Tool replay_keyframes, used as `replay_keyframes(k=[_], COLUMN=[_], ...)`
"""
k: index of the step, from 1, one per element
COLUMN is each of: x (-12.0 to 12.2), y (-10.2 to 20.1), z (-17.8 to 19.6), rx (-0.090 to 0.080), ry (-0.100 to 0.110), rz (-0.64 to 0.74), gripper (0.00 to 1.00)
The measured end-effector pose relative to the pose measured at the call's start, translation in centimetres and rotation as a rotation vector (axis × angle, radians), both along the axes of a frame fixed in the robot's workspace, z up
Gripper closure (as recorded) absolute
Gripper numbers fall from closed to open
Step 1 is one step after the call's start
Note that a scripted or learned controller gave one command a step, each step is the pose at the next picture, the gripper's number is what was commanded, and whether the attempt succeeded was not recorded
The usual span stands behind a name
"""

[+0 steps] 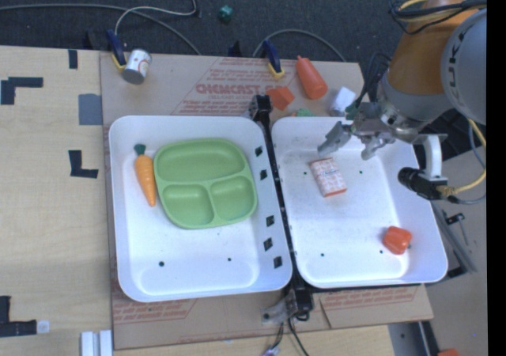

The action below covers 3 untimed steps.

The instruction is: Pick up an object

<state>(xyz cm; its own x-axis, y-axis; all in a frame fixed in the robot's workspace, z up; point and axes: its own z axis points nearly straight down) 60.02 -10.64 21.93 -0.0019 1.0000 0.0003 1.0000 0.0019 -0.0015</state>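
Note:
A small pink-and-white box (327, 176) lies flat in the upper middle of the right bin (356, 267). An orange-red toy (397, 240) sits near that bin's lower right corner. In the left bin (190, 271) a green divided plate (206, 182) lies beside a toy carrot (145, 175). My gripper (353, 143) hangs over the right bin's upper part, just above and right of the box, its two fingers spread apart with nothing between them.
Behind the bins on the cardboard lie an orange toy (311, 77), a smaller orange piece (281, 97), a white piece (343, 99) and a small can (137, 65). Cables run across the back. A black clamp strip (273, 188) divides the two bins.

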Motion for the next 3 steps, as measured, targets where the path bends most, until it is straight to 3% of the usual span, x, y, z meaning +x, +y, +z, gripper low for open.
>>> replay_keyframes(k=[1,2,3], x=[1.5,2.8,2.8], y=[-3.6,-0.8,-0.8], z=[-6.1,-13.3,-12.3], rx=[-0.001,-0.002,-0.003], ry=[0.003,-0.004,-0.006], rz=[-0.001,0.0,0.001], gripper=[0.0,0.0,1.0])
